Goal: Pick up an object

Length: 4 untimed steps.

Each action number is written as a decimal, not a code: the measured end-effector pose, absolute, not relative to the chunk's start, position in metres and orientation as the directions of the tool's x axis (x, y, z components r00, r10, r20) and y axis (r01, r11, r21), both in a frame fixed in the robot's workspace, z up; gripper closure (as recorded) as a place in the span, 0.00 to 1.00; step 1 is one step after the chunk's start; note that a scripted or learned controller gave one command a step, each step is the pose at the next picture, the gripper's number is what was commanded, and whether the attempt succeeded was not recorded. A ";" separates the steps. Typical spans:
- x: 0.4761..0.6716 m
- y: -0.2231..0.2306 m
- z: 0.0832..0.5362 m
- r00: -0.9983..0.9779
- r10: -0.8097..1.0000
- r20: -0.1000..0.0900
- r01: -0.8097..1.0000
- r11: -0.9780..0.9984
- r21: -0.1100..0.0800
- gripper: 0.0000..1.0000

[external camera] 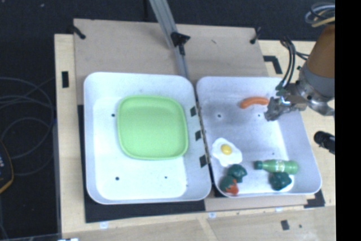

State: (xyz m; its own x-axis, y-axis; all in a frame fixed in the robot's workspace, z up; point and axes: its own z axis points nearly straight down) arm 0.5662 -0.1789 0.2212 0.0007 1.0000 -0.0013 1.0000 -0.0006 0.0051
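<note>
We see the arm (320, 65) reaching in from the right edge, its orange band uppermost and the grey wrist angled down and leftward over the right bin (299, 138). The claw (273, 109) sits low above that bin's upper right part, just beside the right end of an orange sausage-shaped piece (253, 101); we cannot tell whether they touch, nor whether the claw is open or closed, as it is small and dark here. Nothing shows between its tips.

Toward the bin's near edge lie a fried egg toy (226, 150), a green and red vegetable piece (232, 177), a green bottle (276, 166) on its side and a dark green lump (280, 180) just beside it. The left bin (101, 138) holds a light green square plate (152, 126), lying flat. Both bins rest on the bench (130, 45).
</note>
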 end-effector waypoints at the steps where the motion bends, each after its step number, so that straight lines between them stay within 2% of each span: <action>1: 0.567 -0.179 0.256 0.000 1.000 -0.001 1.000 0.000 0.004 1.00; 2: 0.582 -0.131 0.264 -0.004 1.000 0.001 1.000 0.004 0.001 1.00; 3: 0.602 -0.083 0.251 -0.003 1.000 0.000 1.000 0.003 -0.001 1.00; 4: 0.611 -0.023 0.246 -0.004 1.000 0.000 1.000 0.004 0.000 1.00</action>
State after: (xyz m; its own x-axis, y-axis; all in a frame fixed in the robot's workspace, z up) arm 0.6114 -0.0233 0.2463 -0.0039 1.0000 0.0004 1.0000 0.0039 0.0001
